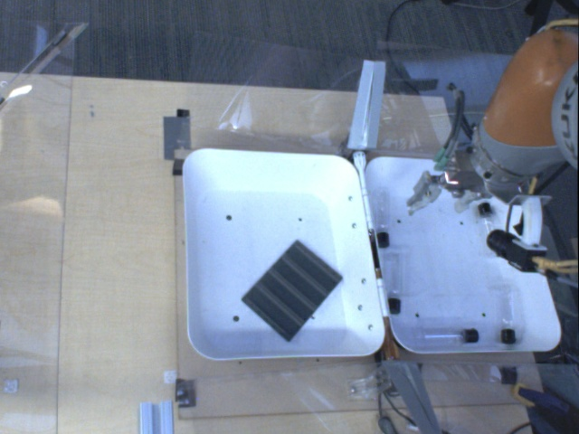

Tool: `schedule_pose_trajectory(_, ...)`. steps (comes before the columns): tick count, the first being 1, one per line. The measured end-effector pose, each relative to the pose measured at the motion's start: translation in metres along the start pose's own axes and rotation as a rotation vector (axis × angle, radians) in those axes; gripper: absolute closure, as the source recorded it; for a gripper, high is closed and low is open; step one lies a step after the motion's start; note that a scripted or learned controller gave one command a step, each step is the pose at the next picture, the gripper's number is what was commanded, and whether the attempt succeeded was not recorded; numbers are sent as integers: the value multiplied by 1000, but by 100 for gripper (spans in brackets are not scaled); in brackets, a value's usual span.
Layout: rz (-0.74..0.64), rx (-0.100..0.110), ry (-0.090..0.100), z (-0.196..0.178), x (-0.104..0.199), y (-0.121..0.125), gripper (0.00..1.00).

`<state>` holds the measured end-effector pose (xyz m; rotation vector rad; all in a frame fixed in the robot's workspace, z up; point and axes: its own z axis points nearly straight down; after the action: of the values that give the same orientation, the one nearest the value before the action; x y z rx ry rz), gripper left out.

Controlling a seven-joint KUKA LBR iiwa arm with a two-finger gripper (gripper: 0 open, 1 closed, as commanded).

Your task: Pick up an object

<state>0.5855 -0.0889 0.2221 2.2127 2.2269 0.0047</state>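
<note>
Showing two white bins [208, 242], one ribbed dark pad [292, 289], one tool [432, 186]

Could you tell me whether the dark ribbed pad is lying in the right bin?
No, the pad lies in the left bin, while the pincer is over the right bin.

A single fixed camera looks down at a slant from above the table [99, 269], far enough back to take in both white bins whole. The gripper [432, 188] sits toward the upper right of its view, with the right bin [470, 306] beneath it and the left bin [262, 188] off to its left. Grey floor lies beyond the table's far edge.
</note>
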Motion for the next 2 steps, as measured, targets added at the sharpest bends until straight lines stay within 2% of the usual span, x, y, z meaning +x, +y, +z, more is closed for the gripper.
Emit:
schedule_pose_trajectory(1, 33, 1, 0, 122, -15, 79, 0)
schedule_pose_trajectory(2, 29, -7, -1, 108, -14, 81, 100)
